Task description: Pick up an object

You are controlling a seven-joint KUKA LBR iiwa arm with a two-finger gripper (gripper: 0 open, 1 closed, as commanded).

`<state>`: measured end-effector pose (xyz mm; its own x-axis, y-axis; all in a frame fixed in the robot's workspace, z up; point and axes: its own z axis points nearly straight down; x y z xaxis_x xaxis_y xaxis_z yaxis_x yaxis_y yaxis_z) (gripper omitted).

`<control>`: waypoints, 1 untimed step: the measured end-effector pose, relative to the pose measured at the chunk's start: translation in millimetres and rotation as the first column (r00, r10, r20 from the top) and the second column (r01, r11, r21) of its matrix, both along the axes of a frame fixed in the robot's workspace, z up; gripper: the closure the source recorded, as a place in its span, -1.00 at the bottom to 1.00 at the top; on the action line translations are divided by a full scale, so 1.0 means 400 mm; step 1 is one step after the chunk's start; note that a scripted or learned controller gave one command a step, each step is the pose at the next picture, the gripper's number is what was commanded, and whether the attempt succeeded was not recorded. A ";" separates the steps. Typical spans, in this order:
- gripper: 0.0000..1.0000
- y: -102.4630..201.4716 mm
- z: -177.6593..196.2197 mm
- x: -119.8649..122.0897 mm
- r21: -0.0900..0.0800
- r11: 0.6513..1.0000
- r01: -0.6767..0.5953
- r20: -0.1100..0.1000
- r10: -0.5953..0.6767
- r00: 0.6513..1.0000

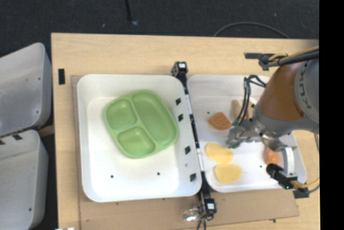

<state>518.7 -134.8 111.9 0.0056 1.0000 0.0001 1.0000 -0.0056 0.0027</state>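
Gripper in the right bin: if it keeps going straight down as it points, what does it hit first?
Probably the upper yellow piece: the gripper hangs just above its right edge. Depth is unclear from above, so it might land on bare right bin floor beside it.

The desk [118, 54] looks like pale matt wood. The white bins [91, 170] and green divided tray [141, 123] look like smooth plastic.

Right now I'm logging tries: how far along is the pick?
Done: the gripper is down in the right bin, just above a yellow piece. In hand: nothing seen between its fingers. Left: the grasp and the lift.
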 end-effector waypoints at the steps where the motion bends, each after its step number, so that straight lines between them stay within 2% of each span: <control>1: 1.00 -0.006 0.107 0.002 -0.002 1.000 -0.005 0.002 0.005 1.000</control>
